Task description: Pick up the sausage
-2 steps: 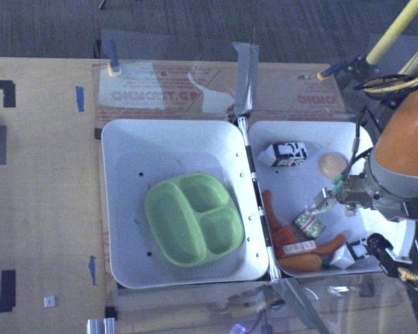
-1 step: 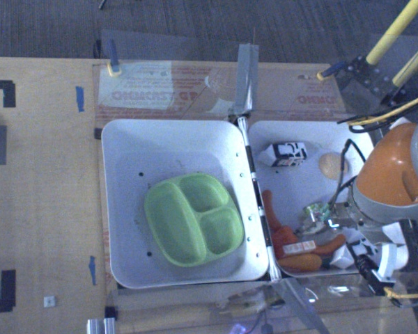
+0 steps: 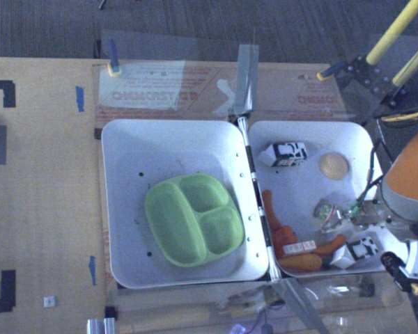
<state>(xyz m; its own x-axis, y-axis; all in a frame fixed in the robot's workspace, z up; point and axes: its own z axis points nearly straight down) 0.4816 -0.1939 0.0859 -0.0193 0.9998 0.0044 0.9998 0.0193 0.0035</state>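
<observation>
A short reddish-orange sausage (image 3: 332,243) lies near the front of the right bin (image 3: 299,186), between an orange oval piece (image 3: 301,261) and a black-and-white packet (image 3: 360,249). The arm comes in from the right, its orange band (image 3: 412,174) over the bin's right rim. My gripper (image 3: 354,213) hangs low in the bin's right half, next to a small crumpled greenish object (image 3: 326,211). It is a little behind and to the right of the sausage and is not touching it.
A longer red-orange strip (image 3: 268,213) lies along the right bin's left wall, with a red labelled item (image 3: 293,243) at its front end. A black-and-white toy (image 3: 289,153) and a tan disc (image 3: 334,165) sit at the back. The left bin (image 3: 125,152) holds a green divided plate (image 3: 194,218).
</observation>
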